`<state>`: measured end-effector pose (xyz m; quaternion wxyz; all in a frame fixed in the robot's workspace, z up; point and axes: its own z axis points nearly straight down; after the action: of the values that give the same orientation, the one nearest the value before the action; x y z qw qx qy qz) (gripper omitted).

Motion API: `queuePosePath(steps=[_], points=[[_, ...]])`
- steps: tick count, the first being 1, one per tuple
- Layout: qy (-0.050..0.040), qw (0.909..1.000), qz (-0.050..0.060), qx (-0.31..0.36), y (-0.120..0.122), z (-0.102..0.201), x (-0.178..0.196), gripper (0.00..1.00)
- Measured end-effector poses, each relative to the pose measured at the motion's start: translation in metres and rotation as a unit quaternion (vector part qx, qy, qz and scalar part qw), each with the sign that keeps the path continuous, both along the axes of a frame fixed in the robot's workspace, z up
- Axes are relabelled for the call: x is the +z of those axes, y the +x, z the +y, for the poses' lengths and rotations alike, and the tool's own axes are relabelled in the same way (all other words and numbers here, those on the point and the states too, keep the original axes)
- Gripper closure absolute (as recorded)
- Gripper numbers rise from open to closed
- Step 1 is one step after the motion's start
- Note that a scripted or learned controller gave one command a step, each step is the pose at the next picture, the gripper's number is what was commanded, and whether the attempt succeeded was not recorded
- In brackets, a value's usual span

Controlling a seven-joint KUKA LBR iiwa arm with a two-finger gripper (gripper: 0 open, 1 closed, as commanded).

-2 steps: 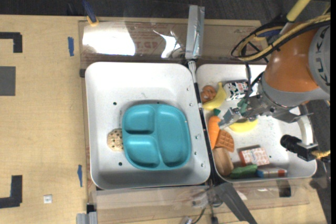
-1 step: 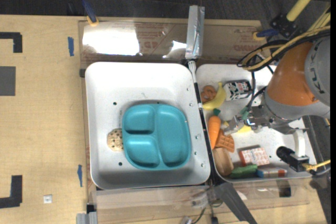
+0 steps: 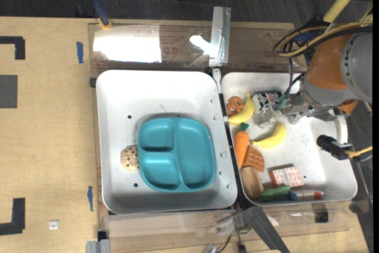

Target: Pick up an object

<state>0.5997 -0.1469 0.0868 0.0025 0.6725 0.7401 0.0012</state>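
Two white bins on a wooden bench (image 3: 41, 127).
Gripper (image 3: 273, 108), grip state unclear, sits in the right bin (image 3: 340, 181) between two bananas (image 3: 271, 137), beside a carrot (image 3: 241, 145).

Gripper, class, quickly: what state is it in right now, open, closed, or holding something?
Gripper: cannot be told. It sits low in the right bin among the toy food, beside a banana, and nothing is visibly between its tips.

2 white bins (image 3: 112, 92) on the table. 1 teal divided plate (image 3: 176, 153), 1 cookie (image 3: 129, 157). 2 bananas (image 3: 272, 137), 1 carrot (image 3: 241, 146), 1 waffle (image 3: 254, 159), 1 red-and-white box (image 3: 286, 176), 1 marker (image 3: 306, 194).
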Motion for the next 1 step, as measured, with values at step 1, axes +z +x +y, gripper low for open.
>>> queuePosePath(steps=[1], points=[[0.0000, 0.9917, 0.002, 0.129, -0.0205, -0.0297, -0.0004, 0.00]])
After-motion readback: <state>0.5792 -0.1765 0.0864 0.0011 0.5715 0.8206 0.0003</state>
